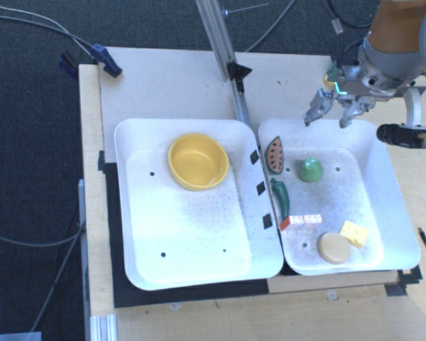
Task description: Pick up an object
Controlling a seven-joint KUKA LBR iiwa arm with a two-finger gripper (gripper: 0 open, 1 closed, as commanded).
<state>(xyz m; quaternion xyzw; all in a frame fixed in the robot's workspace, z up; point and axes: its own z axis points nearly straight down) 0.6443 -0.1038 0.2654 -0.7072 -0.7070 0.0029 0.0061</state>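
The right bin (383, 183) holds the small things. The gripper (331, 118), its fingers spread and empty, is seen above the far rim. The green ball (311, 170), probably nearest, lies just below it, slightly left.

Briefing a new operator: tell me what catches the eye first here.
The yellow bowl stands alone in the left bin. The right bin holds small items: a green ball, a watermelon slice and a pepper. The gripper hangs over its far edge, fingers open.
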